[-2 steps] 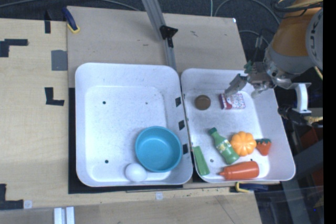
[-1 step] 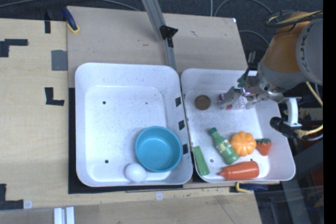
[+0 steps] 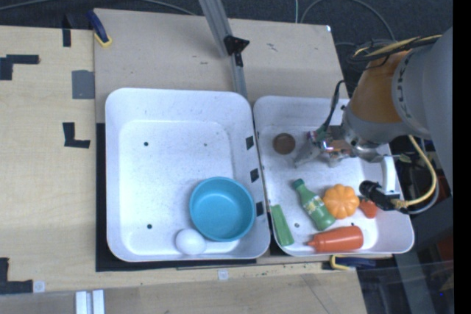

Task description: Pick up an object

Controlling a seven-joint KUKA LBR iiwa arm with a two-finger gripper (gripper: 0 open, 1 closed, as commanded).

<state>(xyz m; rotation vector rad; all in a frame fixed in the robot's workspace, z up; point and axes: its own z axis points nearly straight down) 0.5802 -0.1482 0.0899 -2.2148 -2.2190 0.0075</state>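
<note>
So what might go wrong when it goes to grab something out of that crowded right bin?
The gripper sits low in the right white bin, beside the small round brown object, which looks likely to roll away if nudged. The green bottle, orange pumpkin-shaped toy and orange-red carrot-shaped toy lie packed together, so a grasp there may catch two or shove one aside.

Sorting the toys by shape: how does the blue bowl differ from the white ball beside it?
The blue bowl is open and hollow; the white ball is a closed sphere. The blue bowl is clearly larger than the white ball. Both sit in the left bin, near its front edge, close together.
</note>
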